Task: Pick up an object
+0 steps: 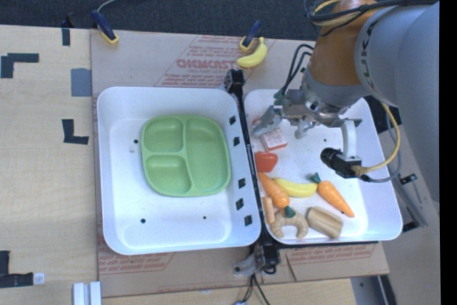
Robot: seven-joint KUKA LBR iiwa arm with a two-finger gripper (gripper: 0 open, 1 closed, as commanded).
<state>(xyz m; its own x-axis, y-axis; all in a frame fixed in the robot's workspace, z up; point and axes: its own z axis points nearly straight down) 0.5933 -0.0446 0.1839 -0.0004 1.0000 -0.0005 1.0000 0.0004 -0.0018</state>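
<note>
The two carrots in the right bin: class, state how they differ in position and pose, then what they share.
The left carrot lies by the divider between the bins, its leafy end at lower right; the right carrot lies farther right, its leafy end at upper left. The left carrot touches the banana; whether the right carrot does is unclear. Both are orange, tapered and slanted alike.

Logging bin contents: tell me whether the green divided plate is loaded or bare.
Bare. The green plate lies flat in the left bin, all compartments showing plain green.

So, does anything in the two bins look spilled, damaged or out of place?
Nothing stands out. The green divided plastic plate lies flat in the left white bin. The toy foods, such as the orange carrot and the yellow banana, lie loosely inside the right white bin.
</note>
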